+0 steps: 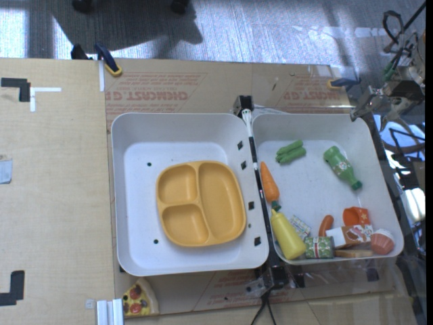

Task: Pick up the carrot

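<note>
A: Camera view, looking down on the bench. Two white bins side by side. The left bin [128,202] carries a yellow divided plate [201,203], the right bin [379,175] has all the clutter.

B: And the carrot?

A: The carrot [268,182] lies in the right bin, hard against its left wall, pointing roughly along that wall. Just below it, nearly touching its lower end, is a yellow bottle [286,235].

B: The gripper?

A: Can't tell its state. There's tangled hardware at the right edge, nothing readable as fingers.

B: How would the carrot handle?

A: Looks like a toy: likely light, stiff and smooth plastic, so a bit slippery. It tapers, so I'd take it across the thick middle, not the narrow tip.

B: Trouble spots?

A: The wall. One finger must fit between carrot and bin side, and that gap looks slim. The green beans [291,152] and green bottle [342,167] sit well apart, no bother.
</note>
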{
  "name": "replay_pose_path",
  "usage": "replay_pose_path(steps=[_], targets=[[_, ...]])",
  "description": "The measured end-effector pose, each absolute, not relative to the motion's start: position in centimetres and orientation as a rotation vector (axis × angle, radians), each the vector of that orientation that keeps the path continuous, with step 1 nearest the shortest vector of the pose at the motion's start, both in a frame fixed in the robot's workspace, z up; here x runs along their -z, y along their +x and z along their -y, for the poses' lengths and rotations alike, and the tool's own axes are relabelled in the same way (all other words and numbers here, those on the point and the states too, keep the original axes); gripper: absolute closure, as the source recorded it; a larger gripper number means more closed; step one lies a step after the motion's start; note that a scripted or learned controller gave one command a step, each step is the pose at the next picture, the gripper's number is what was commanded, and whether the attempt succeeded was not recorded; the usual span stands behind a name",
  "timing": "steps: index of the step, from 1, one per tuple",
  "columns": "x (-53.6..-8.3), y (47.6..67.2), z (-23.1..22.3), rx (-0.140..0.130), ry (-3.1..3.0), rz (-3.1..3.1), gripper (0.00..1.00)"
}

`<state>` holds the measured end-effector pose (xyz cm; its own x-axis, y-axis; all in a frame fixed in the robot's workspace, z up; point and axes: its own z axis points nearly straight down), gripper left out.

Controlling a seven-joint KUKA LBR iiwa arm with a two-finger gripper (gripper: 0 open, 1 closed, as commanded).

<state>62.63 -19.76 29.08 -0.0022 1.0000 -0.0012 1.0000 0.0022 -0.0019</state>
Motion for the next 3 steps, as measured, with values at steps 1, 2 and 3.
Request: replay_pose_path(steps=[1,2,3], targets=[[-44.38,65.99,18.83,-0.003,-2.025,2.406,0.00],[-45.11,66.14,18.75,-0.007,-2.021,2.410,1.00],[-45.09,66.14,18.75,-0.007,-2.021,2.410,0.00]])
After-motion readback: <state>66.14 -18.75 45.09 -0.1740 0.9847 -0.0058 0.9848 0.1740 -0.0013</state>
